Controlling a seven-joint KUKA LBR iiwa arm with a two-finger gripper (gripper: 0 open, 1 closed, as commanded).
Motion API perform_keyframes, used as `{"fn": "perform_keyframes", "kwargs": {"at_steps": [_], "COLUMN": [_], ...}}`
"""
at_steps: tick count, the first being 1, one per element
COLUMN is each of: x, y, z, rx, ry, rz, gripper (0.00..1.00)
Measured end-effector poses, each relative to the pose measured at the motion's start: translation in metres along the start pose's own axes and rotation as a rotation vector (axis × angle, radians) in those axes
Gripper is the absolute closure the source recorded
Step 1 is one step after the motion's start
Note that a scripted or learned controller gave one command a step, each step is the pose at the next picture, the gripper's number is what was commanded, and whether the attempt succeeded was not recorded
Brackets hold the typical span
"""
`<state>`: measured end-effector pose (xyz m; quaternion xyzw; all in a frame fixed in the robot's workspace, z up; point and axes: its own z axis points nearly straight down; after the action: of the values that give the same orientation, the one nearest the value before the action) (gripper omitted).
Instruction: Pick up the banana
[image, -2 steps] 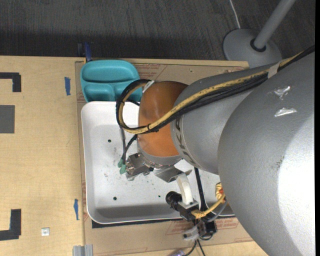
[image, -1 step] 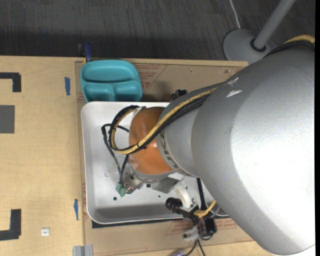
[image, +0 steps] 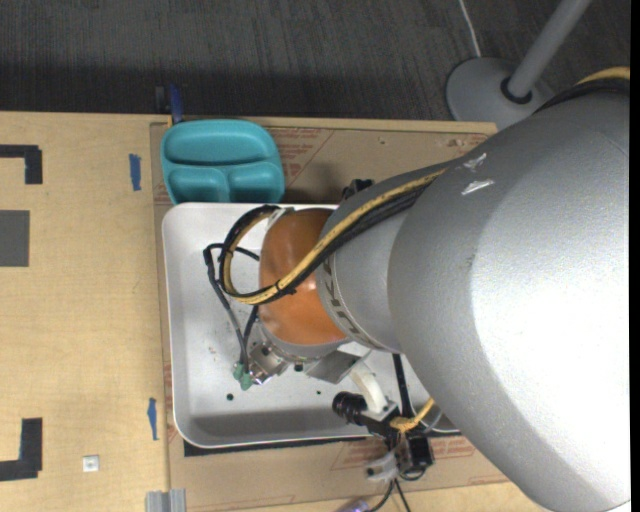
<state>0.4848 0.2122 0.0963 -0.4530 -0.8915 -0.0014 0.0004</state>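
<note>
The grey arm (image: 500, 300) reaches in from the right, and its orange band (image: 295, 280) hangs over the middle of the white bin (image: 190, 300). Below the band, the gripper (image: 256, 368) points down toward the bin floor near the front, seen end-on with a small green part at its tip. Black and yellow cables (image: 235, 265) loop off the wrist to the left. The arm covers most of the bin's floor and whatever lies under it.
A teal divided tray (image: 222, 160) sits just behind the bin's far rim. Brown cardboard bench (image: 80, 300) spreads to the left, marked with blue tape (image: 135, 170). A grey stand base (image: 490, 90) is at the back right.
</note>
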Motion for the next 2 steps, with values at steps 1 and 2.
{"fn": "perform_keyframes", "kwargs": {"at_steps": [1,2], "x": [0.0001,0.0002], "y": [0.0004,0.0009], "z": [-0.0097,-0.0195], "rx": [-0.001,-0.003], "ry": [0.000,-0.001], "rz": [0.001,0.001], "gripper": [1.00,1.00]}}
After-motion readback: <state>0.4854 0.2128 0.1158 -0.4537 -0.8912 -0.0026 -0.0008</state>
